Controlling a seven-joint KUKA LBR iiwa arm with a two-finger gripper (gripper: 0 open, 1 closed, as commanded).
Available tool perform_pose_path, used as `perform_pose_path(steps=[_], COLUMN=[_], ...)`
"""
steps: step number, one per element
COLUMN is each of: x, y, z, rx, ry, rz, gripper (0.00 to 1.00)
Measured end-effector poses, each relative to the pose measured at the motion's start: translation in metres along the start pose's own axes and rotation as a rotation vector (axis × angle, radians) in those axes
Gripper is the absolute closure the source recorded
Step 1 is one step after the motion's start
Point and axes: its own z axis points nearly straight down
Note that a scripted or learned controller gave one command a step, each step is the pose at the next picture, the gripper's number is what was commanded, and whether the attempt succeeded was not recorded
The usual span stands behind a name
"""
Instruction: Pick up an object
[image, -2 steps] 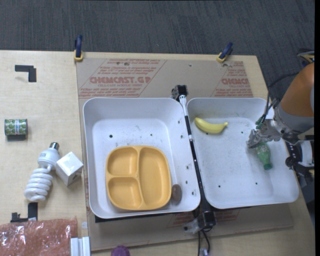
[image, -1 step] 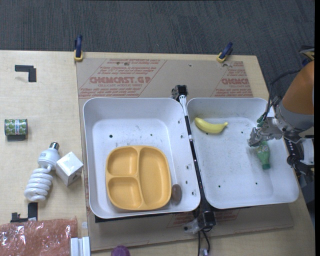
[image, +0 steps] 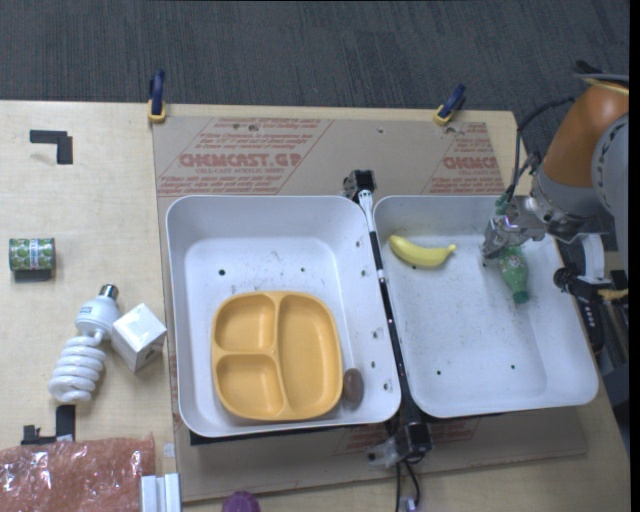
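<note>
Right bin (image: 480, 385): green bottle (image: 515, 277) at 2 o'clock, directly under gripper (image: 500, 240); gripper state cannot be told. Banana (image: 421, 251) at 11. Advice: centre over bottle, confirm hold before lifting.

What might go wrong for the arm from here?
1. The gripper is right above a small green bottle lying close to the right bin's far wall; it might slip away or get pushed against the wall.
2. The banana lies nearby, so a sideways nudge could knock it.
</note>
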Motion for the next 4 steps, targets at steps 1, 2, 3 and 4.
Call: perform_pose_path(steps=[1,2,3,4], x=[0.009,0.006,0.015,0.075], y=[0.000,0.001,0.002,-0.012], z=[0.002,-0.009,-0.008,0.001], rx=[0.010,0.002,0.012,-0.002], ry=[0.020,0.007,0.028,-0.008], rz=[-0.004,-0.007,-0.011,0.005], gripper=[0.00,1.00,0.00,0.00])
